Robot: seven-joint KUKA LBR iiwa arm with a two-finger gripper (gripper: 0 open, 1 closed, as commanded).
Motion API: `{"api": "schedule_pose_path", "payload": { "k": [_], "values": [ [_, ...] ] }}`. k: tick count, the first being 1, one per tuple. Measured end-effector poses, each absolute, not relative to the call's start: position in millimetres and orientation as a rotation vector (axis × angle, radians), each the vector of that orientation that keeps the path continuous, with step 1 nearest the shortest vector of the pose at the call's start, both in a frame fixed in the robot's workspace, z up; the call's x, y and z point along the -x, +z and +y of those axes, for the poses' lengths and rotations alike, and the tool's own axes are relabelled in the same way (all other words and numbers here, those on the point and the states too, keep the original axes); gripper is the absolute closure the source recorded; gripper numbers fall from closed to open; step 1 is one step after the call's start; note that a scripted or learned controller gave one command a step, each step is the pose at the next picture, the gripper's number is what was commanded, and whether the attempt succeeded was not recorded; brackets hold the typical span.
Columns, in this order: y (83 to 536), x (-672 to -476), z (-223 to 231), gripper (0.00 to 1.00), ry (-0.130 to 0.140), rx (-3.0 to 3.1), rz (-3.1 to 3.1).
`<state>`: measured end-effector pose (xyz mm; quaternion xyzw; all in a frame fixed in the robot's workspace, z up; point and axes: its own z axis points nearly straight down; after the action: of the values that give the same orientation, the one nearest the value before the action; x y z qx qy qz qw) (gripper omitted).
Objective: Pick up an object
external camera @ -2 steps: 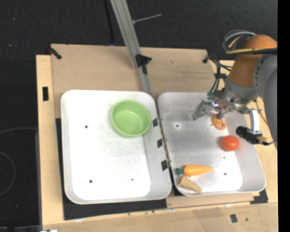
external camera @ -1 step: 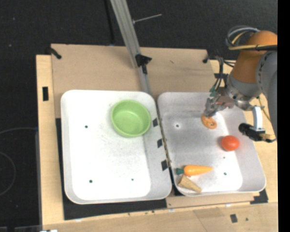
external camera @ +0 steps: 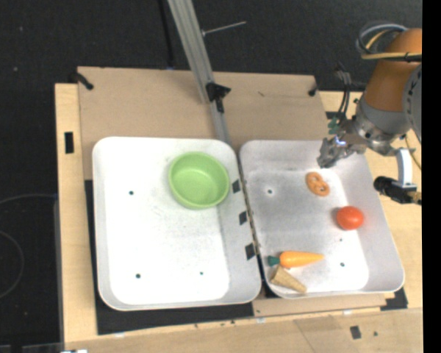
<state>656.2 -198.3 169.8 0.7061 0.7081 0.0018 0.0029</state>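
Camera view: fingers [external camera: 329,155], state impossible to tell, above right bin [external camera: 367,267] near orange pastry [external camera: 317,184]; no legible writing.

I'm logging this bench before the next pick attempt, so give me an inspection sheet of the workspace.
Surface: tan bench bearing left bin and right bin, side by side.
Job's things: in the right bin, orange oval piece, red ball, carrot, tan wedge.
Clutter: green bowl in the left bin.
Grippers: tool over the right bin's far edge, above the orange oval piece.
Cables: cables looped by the arm.
Surroundings: grey pole, dark floor.
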Motion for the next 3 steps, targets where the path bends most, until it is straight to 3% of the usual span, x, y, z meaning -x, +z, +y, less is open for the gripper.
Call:
{"api": "schedule_pose_path", "payload": {
  "k": [1, 2, 3],
  "values": [
    [227, -667.7, -201, 1.0, 0.006, -2.211, 2.22],
    [240, -668.6, -201, 1.0, 0.003, -2.21, 2.226],
    [232, -665.4, -148, 1.0, 0.001, -2.215, 2.228]
  ]
}}
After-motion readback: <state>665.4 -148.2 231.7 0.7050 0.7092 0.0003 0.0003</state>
